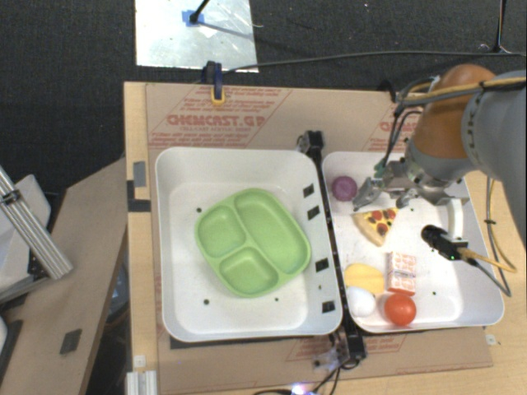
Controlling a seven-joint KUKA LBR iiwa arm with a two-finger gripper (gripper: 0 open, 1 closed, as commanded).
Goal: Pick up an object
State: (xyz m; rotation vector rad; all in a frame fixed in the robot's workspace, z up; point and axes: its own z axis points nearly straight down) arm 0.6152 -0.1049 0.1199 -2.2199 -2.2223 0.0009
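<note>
My gripper (385, 197) hovers in the right bin (478, 303), at its far side, with the fingers spread open and nothing between them. A pizza slice (376, 225) lies just below the fingertips, near the bin's left wall. A purple ball-like item (344, 188) rests left of the gripper. Toward the front lie a small red-and-white carton (403, 271), a yellow item (365, 277), a white egg (361, 301) and a red tomato (400, 309).
The left bin (177, 220) holds a green divided plate (252, 241). A black divider (323, 220) with clips runs between the two bins. The grey arm with its orange band (449, 126) reaches in from the right, above the right bin's far corner.
</note>
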